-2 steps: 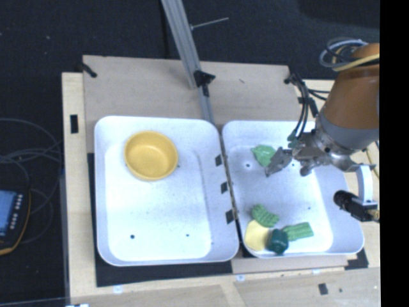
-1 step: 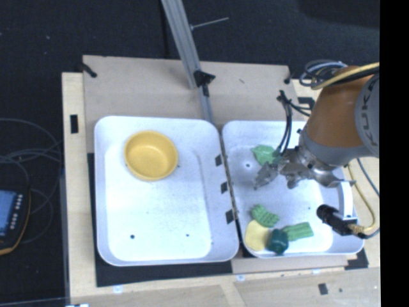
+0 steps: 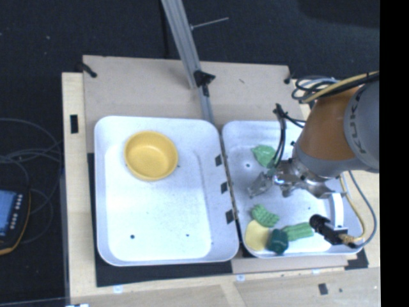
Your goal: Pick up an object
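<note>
My gripper (image 3: 260,185) hangs over the middle of the right bin (image 3: 238,139), open, with nothing between its fingers. A light green piece (image 3: 263,153) lies just behind it, toward the bin's far side. Just in front of it lies a ridged green piece (image 3: 264,215). At the bin's front edge sit a pale yellow object (image 3: 256,235), a dark teal object (image 3: 278,241) and a green cylinder (image 3: 298,231), close together. The arm's grey and orange wrist hides the bin's right part.
The left bin (image 3: 160,235) holds a yellow bowl (image 3: 151,155) at its far left. A grey metal pole (image 3: 185,40) rises from behind the bins, near the divide between them. Black clips (image 3: 225,187) sit along the shared rim.
</note>
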Action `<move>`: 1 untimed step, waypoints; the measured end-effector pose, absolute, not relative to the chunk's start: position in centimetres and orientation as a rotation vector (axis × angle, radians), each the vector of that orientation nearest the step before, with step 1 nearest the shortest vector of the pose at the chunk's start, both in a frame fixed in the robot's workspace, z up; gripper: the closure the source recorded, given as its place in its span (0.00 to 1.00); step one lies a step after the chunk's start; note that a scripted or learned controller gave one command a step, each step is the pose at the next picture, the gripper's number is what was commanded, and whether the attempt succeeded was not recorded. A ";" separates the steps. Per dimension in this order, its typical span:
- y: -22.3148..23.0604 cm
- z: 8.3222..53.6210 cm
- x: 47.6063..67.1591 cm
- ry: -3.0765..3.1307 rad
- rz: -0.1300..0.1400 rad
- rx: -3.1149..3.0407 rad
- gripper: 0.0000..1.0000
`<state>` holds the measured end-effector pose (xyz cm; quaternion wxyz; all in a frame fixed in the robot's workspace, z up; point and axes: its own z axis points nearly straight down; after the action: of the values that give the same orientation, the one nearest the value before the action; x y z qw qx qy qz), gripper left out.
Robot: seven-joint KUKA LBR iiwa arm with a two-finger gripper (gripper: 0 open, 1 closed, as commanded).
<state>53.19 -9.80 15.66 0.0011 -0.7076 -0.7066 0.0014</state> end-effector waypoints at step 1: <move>-9.9 10.4 53.1 -2.219 0.005 -2.221 0.00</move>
<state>53.08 -9.86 10.43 0.0013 -0.7074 -0.7068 0.0015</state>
